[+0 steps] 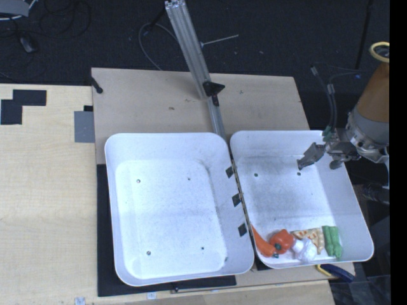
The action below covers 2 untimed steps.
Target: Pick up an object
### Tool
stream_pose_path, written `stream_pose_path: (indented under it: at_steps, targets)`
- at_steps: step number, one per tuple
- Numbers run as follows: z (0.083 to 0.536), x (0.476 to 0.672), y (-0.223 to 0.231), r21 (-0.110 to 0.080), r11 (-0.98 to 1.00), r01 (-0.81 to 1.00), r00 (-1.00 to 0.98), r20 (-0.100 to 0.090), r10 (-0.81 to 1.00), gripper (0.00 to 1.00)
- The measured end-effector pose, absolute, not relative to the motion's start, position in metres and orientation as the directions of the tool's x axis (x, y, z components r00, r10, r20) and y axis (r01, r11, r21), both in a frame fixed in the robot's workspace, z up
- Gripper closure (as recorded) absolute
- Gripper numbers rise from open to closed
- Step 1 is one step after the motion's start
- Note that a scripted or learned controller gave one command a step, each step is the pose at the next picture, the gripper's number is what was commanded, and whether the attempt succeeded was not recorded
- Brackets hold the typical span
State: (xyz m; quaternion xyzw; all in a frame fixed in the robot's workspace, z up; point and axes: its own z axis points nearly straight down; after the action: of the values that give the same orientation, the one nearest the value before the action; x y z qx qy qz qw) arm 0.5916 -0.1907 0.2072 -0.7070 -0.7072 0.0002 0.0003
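Note:
Several small objects lie bunched in the near corner of the right bin (289, 138): a red-orange piece (280, 239) with a thin orange strip (259, 239) beside it, a tan piece (310, 235), a white lump (304, 250) and a green piece (332, 241). My gripper (317, 164) hangs over the far right part of that bin, well away from the pile. Its two dark fingers (310, 155) are spread, so it is open, and nothing sits between them.
The left bin (121, 146) sits beside the right one, joined by black clips (236, 199). A slanted aluminium bar (194, 53) rises behind the bins. Cables (331, 100) hang near the arm on the right.

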Motion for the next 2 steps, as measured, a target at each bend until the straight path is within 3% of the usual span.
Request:
stream_pose_path:
  at_steps: [1,2]
  targets:
    - [0.217,0.591,-0.191,-0.001,0.000,1.000,0.000,0.000,1.000,1.00]
    - [0.229,0.543,-0.134,0.000,0.003,1.000,-0.003,0.001,1.000,1.00]
